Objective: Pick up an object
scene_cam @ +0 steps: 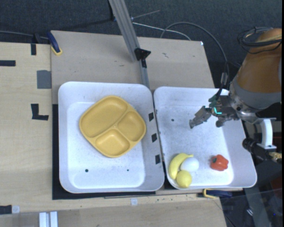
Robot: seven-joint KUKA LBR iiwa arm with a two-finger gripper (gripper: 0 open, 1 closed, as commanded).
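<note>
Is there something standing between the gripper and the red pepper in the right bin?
Nothing visible does. The gripper is over bare floor of the right bin, and the red pepper lies apart toward the bin's near edge. The banana and white egg lie off to the side.

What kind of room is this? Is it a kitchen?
Probably a robot lab, not a kitchen: a grey robot arm reaches over two shallow white bins holding plastic toy food, on a taped workbench.

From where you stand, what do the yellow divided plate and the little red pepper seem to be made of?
The yellow divided plate looks like moulded plastic: one even colour, smooth rounded compartments, a dull sheen. The red pepper is probably a plastic toy: uniform bright red, slightly glossy, though it is too small to be sure. Both lie in white bins that look like plastic too.
</note>
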